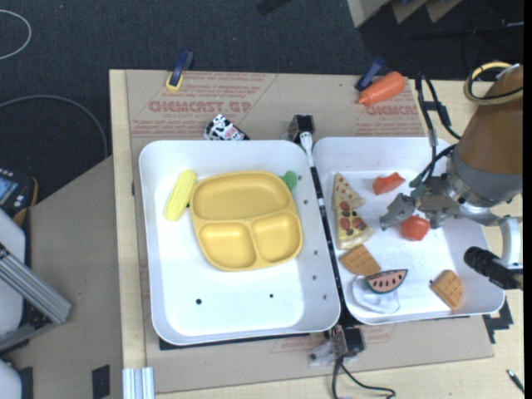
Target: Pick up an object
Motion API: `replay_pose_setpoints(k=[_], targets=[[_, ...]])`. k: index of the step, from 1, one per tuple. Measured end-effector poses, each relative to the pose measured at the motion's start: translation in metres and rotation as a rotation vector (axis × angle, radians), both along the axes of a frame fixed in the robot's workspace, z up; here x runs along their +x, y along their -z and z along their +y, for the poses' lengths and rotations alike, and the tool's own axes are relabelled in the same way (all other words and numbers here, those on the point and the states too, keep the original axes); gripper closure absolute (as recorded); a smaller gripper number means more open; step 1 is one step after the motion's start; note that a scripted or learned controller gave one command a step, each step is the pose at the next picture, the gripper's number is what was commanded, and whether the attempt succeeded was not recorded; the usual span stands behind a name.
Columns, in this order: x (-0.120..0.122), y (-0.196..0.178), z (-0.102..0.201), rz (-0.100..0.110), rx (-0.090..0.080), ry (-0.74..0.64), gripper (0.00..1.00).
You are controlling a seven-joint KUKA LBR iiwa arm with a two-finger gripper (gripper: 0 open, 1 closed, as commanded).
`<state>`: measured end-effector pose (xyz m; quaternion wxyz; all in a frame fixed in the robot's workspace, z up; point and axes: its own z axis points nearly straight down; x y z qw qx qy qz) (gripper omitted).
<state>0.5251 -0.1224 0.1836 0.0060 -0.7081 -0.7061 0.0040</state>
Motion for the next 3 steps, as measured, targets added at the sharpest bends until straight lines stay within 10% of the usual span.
replay_pose_setpoints(k=[3], targets=[[0.004,0.086,-0.007,-0.007,0.000,-0.001,0.00]])
